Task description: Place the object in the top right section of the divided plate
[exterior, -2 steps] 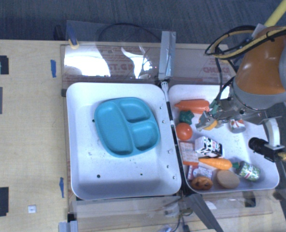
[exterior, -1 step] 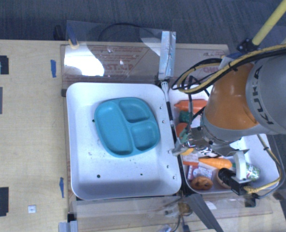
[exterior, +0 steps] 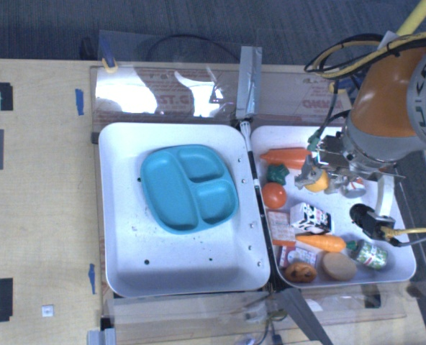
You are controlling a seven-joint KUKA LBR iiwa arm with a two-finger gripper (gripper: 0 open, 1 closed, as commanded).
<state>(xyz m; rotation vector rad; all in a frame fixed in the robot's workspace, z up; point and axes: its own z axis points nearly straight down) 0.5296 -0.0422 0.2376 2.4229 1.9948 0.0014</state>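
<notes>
Claw [exterior: 321, 175] hangs over the right bin [exterior: 404, 264], yellow toy [exterior: 316, 183] between its fingers; blue plate [exterior: 189, 187] sits in the left bin [exterior: 119, 214].

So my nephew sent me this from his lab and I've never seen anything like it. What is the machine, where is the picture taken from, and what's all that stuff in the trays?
The picture comes from one fixed camera above a bench, looking down at a slant. The grey machine with the orange band is a robot arm reaching in from the right. Its gripper hangs over the right bin, just above a small yellow object; whether it grips that object I cannot tell. That bin holds toy food: two carrots, a tomato, a black-and-white carton and more. The left bin holds a blue divided plate, where one item should go.
</notes>
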